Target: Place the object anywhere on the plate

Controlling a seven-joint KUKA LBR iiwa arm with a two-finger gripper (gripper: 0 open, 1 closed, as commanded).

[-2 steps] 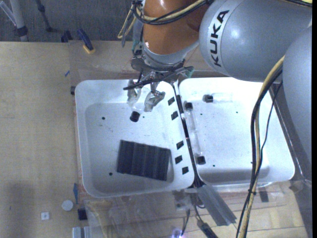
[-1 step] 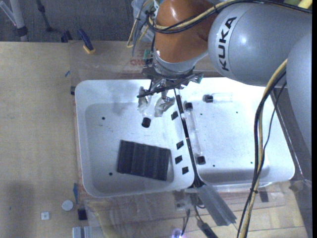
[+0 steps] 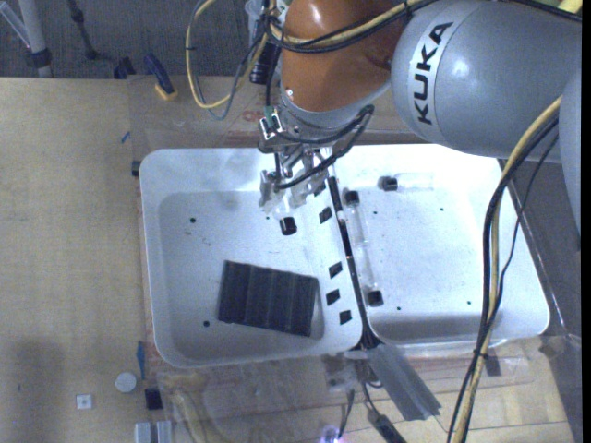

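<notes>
Two white bins sit side by side on the table; the dark ridged plate [image 3: 268,299] lies flat in the left bin [image 3: 171,247]. Above that bin's far end hangs the hand [image 3: 286,192], whose grip I cannot tell, with a small dark object [image 3: 288,225] at its tip. Placing seems not yet done.

We see a robot lab: a big grey and orange robot arm [image 3: 434,72], loose yellow cables [image 3: 208,58], and two shallow white plastic bins [image 3: 185,178] under its hand.
</notes>
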